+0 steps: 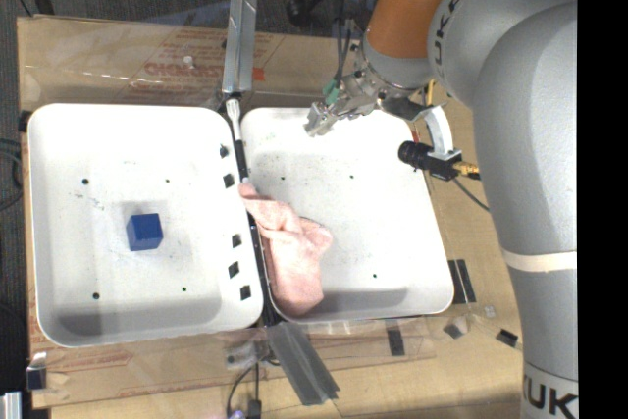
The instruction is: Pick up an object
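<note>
Camera view puts the gripper [321, 118] over the far rim of the right bin [392, 201], with nothing between its fingers; whether they are apart or together I cannot tell. Nearest candidate is the pink cloth [291, 250], crumpled against the bin's left wall by the divider. A descent there could strike the wall, or pinch only a loose fold that slips free. The blue cube [145, 231] sits well apart in the left bin [59, 172], a longer reach.

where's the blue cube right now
The blue cube sits in the left bin, toward its lower left, well apart from the pink cloth in the right bin.
</note>
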`<state>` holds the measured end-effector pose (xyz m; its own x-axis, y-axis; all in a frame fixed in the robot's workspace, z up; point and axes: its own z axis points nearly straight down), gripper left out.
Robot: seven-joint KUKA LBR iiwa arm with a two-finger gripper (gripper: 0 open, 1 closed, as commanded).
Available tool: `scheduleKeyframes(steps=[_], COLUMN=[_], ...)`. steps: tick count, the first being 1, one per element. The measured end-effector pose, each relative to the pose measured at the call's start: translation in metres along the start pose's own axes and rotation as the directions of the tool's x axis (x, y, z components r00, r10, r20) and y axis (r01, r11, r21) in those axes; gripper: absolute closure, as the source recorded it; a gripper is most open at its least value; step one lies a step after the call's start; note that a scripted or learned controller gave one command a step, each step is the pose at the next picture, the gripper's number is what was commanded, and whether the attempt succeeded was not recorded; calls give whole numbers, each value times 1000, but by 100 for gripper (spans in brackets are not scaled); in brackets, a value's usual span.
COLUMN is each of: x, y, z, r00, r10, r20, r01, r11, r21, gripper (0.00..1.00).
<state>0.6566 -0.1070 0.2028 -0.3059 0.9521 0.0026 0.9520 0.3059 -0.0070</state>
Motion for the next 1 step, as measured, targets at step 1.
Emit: scheduleKeyframes(steps=[1], x=[5], y=[1], z=[26], r00=[999], r10=[51], r20=[0], r01=[-51], r11=[999], r21=[0], gripper=[100])
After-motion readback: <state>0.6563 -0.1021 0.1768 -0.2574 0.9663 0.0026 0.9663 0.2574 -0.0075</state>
